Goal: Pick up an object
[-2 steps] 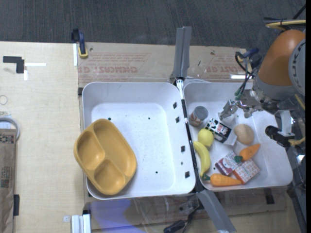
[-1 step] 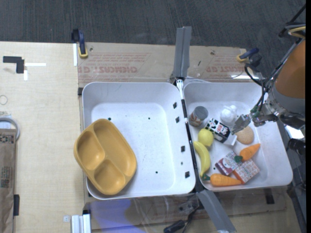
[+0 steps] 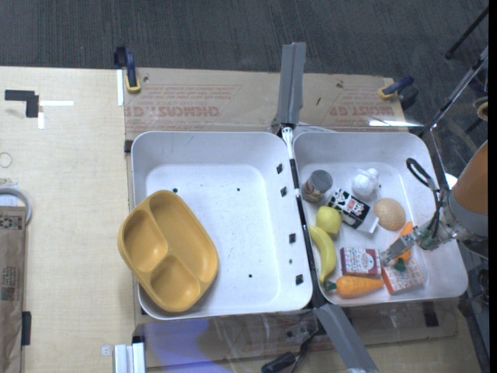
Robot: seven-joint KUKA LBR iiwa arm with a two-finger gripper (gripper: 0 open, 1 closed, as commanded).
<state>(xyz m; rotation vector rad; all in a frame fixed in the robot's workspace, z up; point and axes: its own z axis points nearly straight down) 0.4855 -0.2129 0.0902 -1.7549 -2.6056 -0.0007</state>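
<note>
Robotics lab, white bins [image 3: 147, 208] on clamped cardboard [image 3: 233, 99], plywood bench [image 3: 62, 208]

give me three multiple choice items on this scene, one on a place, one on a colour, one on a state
1. Where does the divided plate lie?
A. in the left bin
B. in the right bin
C. on the cardboard

2. What colour is the carrot?
A. blue
B. orange
C. white

3. How does the divided plate sit?
A. leaning over the left bin's front-left rim
B. stacked upon the banana
C. flipped upside down

Key: 1 A, the plate is in the left bin, far from the food items. 2 B, the carrot at the right bin's front wall is orange. 3 A, its edge overlaps the rim with compartments facing up.
</note>
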